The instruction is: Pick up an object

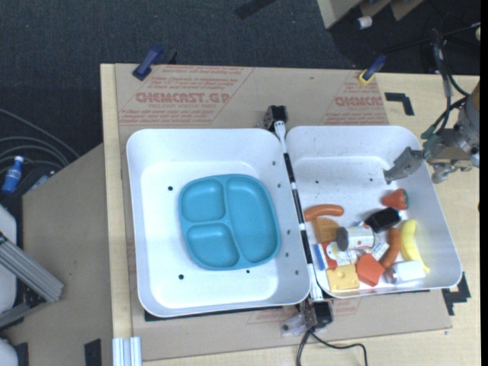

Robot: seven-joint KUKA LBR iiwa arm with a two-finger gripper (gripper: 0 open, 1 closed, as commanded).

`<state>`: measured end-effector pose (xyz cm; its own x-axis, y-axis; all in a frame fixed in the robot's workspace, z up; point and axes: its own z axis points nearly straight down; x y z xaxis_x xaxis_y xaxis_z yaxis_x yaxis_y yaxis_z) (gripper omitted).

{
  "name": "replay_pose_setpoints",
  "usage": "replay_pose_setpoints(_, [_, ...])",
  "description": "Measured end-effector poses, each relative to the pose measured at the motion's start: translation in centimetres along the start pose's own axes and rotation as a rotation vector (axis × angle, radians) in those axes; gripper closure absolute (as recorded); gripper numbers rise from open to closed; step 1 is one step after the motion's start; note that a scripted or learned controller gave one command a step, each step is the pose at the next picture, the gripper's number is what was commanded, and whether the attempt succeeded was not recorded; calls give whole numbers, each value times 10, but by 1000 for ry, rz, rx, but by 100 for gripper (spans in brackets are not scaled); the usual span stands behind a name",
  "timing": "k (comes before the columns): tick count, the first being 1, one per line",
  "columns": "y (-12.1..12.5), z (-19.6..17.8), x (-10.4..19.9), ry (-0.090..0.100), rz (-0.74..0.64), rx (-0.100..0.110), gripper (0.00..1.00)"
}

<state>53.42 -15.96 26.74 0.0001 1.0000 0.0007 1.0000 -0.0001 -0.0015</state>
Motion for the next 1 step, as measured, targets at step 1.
replay_pose_setpoints(1, [-1,104,-48,0,1,1,0])
